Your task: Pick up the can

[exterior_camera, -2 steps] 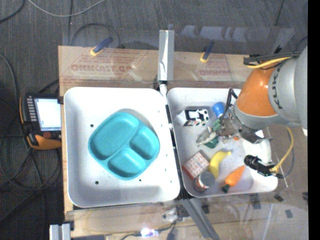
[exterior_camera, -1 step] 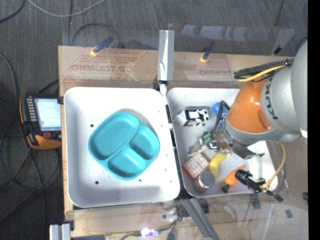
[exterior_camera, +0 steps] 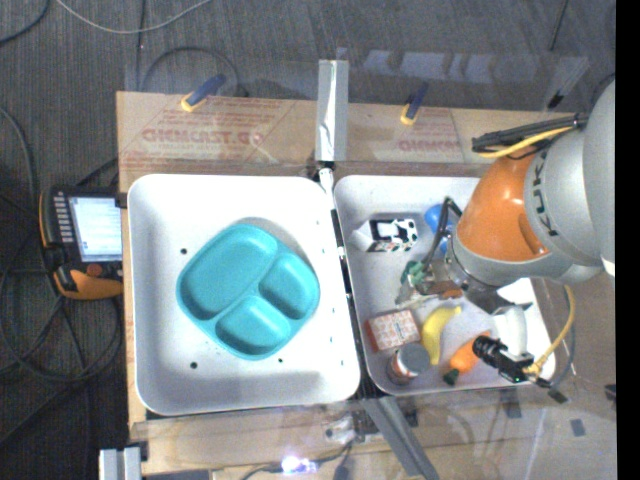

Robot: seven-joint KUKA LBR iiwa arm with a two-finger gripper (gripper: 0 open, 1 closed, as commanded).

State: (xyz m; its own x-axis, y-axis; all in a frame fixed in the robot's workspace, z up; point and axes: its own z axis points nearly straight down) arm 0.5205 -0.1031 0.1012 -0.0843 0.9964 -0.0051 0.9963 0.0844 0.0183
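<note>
Can point(exterior_camera: 404, 364): you find it upright at the right bin's point(exterior_camera: 352, 268) front edge, touching the box point(exterior_camera: 391, 328).
Neighbours: banana point(exterior_camera: 437, 330) just beside, crowding your approach.
Gripper point(exterior_camera: 432, 280): hidden under the wrist; you cannot tell its state.

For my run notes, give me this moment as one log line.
arm: over right bin | can: upright at front edge, beside banana, untouched | left bin: teal divided plate | task: not done
</note>
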